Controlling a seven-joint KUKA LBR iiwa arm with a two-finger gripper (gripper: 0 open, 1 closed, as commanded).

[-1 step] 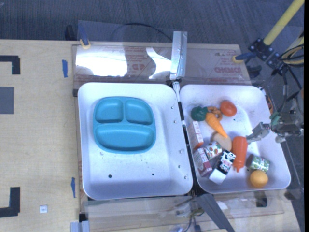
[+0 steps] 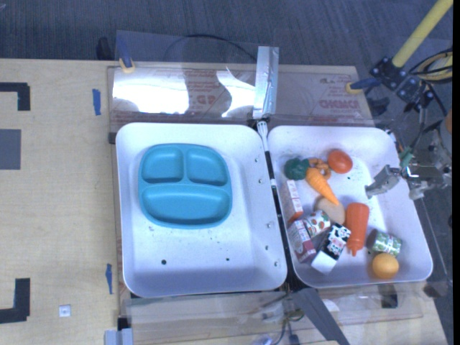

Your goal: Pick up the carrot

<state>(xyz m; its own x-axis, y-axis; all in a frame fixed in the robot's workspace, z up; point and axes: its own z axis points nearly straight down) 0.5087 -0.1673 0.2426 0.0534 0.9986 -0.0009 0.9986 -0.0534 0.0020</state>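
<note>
Carrot (image 2: 323, 185): lies aslant in upper middle of right bin (image 2: 417, 221), between green vegetable (image 2: 295, 168) and tomato (image 2: 340, 161). Gripper (image 2: 382, 182): at frame right, near the bin's right wall, well apart from carrot; jaw state cannot be told. Step judged: approach. Next move calls for travel leftward, then descent over carrot.

look: small orange tapered plastic carrot (image 2: 323, 185)
pose: lying flat, slanting, thick end pointing up-left, tip pointing down-right
place: sitting in the right white bin (image 2: 413, 221), toward its upper middle
</note>
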